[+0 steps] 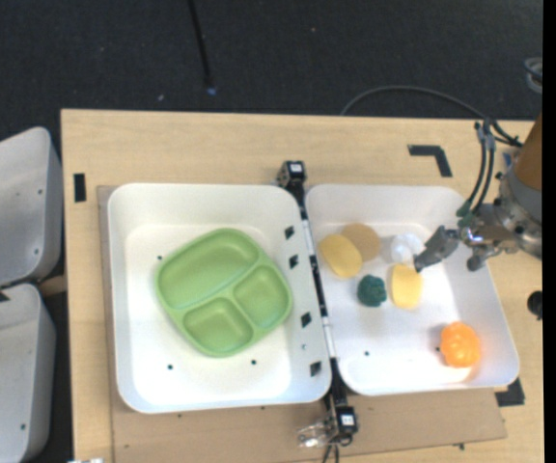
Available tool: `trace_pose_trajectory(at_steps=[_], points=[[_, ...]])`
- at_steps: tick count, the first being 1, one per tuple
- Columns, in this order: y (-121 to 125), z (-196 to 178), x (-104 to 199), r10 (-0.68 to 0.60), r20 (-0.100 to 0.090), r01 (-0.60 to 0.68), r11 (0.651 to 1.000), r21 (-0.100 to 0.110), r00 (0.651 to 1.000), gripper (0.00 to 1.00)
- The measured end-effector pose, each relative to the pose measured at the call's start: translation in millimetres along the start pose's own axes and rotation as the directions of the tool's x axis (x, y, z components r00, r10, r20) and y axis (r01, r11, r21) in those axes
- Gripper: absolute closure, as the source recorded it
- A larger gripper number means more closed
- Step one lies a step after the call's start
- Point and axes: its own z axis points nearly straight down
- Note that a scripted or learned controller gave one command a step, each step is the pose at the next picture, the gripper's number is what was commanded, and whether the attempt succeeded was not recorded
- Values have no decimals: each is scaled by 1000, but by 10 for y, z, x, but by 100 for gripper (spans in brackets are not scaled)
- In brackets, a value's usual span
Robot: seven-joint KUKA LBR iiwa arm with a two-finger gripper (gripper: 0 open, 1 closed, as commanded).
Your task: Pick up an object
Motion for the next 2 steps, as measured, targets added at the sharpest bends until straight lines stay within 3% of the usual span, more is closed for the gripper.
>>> trace_pose_trajectory(at_steps=[1,2], points=[[21,-62,4,-3,3,3,1000,-12,1000,0],[24,369,42,0,2,0,1000,-9,1000,0]])
